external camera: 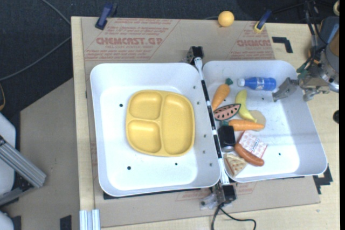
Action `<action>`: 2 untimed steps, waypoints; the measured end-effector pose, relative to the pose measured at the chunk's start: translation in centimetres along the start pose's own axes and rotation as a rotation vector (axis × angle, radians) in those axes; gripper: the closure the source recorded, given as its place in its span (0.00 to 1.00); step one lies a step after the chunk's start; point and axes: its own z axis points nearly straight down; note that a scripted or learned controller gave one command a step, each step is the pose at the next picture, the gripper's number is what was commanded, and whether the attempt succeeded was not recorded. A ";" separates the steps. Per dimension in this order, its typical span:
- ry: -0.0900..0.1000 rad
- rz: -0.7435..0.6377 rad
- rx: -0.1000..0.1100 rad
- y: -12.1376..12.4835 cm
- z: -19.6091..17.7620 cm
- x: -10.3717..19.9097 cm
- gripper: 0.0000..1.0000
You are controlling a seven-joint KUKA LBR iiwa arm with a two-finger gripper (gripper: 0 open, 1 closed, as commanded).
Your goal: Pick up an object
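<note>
Dark carpet surrounds a cardboard-topped bench [161,35] printed with red lettering, bearing two shallow white bins side by side. Toys crowd the right bin [302,159] along its nine o'clock wall: an orange carrot [219,95] at the top, a watermelon slice [226,111] beneath it, a yellow banana [243,106] just beside that, a second carrot [247,125] lying crosswise, a black block [226,134], a red-and-white packet [252,143], a sausage [249,154] and a sandwich wedge [234,163] toward six o'clock. A small water bottle [257,83] with a blue label lies on its side at twelve o'clock in this bin. From the toys, the gripper [295,90] hangs toward three o'clock, over the bin's upper right part, well apart from the pile and nearest the bottle; its two fingers appear spread with nothing between them, though the view is small. The left bin [108,169] holds a yellow divided plate [160,122] at its middle. A yellow ball [226,18] rests on the bench's far edge.
</note>
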 end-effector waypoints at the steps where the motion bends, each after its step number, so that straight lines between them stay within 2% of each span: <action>1: 0.001 -0.002 -0.002 6.7 1.2 4.9 0.00; 2: 0.002 0.003 0.015 8.6 12.4 7.9 0.00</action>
